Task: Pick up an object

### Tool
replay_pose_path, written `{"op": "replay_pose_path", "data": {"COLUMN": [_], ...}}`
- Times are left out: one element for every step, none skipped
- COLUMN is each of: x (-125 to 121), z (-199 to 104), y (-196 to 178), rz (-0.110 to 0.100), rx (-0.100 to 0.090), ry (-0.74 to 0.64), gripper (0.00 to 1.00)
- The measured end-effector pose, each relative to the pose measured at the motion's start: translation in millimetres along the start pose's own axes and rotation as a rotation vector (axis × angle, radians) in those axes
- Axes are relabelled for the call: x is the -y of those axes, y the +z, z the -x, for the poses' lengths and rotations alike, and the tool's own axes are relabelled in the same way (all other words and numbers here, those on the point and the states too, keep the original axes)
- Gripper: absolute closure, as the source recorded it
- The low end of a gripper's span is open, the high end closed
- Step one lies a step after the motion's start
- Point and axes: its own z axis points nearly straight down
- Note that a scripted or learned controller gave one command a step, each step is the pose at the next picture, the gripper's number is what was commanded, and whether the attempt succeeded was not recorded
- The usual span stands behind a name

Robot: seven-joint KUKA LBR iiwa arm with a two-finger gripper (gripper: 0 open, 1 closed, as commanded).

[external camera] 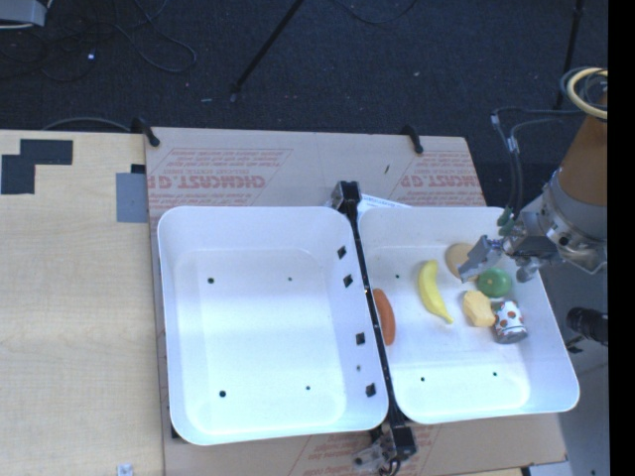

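The right bin (466,395) holds a yellow banana (432,291), an orange piece (384,317) against its left wall, and a tan round thing (457,258). Near the bin's right side lie a green ball (494,285), a pale yellow lump (477,308) and a small can with red dots (509,321). My gripper (501,264) reaches in from the right and hovers just above the green ball. Its two grey fingers (477,258) stand spread apart, open, with nothing gripped between them. The tan thing sits just beside the left finger.
The left bin (258,405) lies beside the right one, parted by a black divider (362,305). Both sit on cardboard (238,172) on the bench. The arm's grey wrist and orange band (585,167) rise at the right. A cable (513,167) loops near the wrist.
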Motion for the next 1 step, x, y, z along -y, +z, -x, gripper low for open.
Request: {"op": "replay_pose_path", "data": {"x": [-38.5], "z": [-4.4], "y": [100.0], "rz": [-0.007], "rx": [-0.002], "ry": [-0.004], "gripper": [0.00]}}
